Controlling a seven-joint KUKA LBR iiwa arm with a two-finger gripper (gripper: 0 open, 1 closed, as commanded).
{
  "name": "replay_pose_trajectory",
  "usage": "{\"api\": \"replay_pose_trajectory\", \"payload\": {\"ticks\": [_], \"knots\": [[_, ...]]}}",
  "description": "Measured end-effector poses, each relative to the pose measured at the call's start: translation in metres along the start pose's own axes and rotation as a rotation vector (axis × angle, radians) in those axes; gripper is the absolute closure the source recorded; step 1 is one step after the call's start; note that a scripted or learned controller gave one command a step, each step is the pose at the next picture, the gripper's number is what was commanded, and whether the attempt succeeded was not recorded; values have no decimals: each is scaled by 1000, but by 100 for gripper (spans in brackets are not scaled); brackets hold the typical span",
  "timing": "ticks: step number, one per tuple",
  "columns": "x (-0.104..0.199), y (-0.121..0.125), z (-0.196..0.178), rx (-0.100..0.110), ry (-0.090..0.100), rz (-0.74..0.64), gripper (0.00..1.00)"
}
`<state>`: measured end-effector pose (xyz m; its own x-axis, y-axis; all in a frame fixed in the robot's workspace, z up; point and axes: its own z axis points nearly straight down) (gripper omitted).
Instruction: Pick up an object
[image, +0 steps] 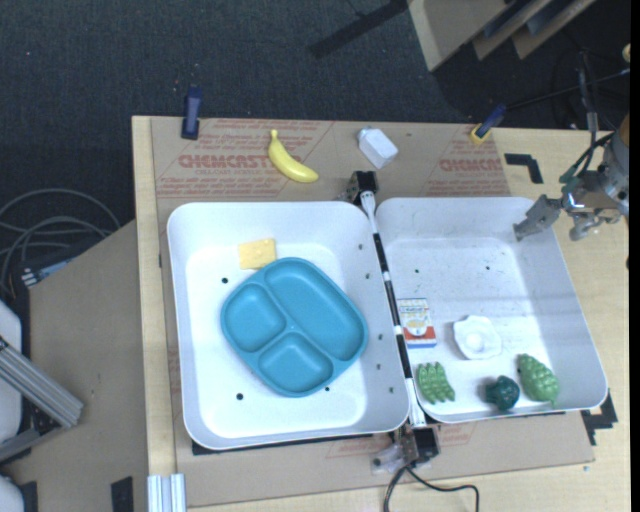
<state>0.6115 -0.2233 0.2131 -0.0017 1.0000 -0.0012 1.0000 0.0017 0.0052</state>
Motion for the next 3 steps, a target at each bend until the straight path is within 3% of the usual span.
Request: {"api": "replay_pose_trajectory", "payload": {"ticks": [1,2,3], "knots": [[32,-86,46,7,2,2,0],[59,-104,20,7,3,1,0],[48,-133,63,7,2,3,0]]}}
